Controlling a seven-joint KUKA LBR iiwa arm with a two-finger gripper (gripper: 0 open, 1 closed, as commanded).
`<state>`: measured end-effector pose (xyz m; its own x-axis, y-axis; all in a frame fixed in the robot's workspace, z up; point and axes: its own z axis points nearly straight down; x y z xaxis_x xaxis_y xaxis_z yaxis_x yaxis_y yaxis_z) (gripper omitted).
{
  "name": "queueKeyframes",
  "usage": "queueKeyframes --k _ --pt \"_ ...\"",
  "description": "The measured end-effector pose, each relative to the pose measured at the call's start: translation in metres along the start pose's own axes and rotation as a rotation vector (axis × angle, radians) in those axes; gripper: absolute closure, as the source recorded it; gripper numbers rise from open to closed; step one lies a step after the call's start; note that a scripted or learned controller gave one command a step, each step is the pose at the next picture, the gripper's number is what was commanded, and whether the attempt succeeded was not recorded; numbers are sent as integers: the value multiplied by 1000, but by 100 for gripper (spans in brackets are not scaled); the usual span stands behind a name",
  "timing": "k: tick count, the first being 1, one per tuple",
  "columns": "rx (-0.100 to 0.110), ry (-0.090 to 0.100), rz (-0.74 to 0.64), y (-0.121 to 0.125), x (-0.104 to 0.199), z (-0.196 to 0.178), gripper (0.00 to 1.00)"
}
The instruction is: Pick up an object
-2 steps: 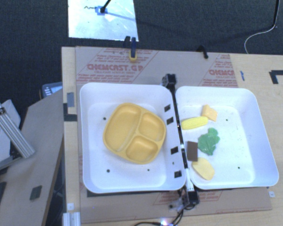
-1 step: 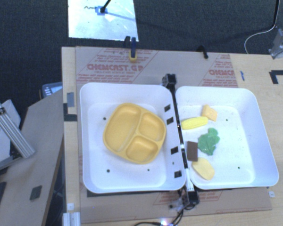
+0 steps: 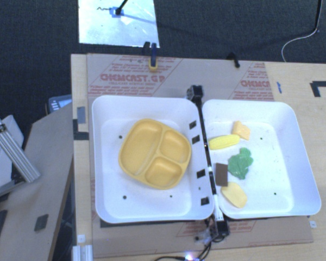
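Camera view looks down on two white bins. In the right bin (image 3: pixel 293 145), crowded toward its left wall, lie a corn cob (image 3: pixel 223 142), a green leafy piece (image 3: pixel 240 163), a brown block (image 3: pixel 221 174) and two yellow pieces. The left bin (image 3: pixel 106 145) holds a yellow tray (image 3: pixel 155 153). Whether the gripper's jaws are apart or together, I cannot tell. Such crowding could well make a grab slip or snag a neighbour.

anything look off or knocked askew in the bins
Nothing spilled or damaged. The yellow divided plate lies rotated at an angle to the left bin walls. In the right bin, the brown block rests close against the divider edge.
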<state>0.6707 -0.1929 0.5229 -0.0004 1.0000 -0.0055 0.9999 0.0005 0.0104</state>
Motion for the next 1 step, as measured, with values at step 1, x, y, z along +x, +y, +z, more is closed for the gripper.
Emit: queueKeyframes --k 1 --pt "8 5 7 -170 -16 -1 100"
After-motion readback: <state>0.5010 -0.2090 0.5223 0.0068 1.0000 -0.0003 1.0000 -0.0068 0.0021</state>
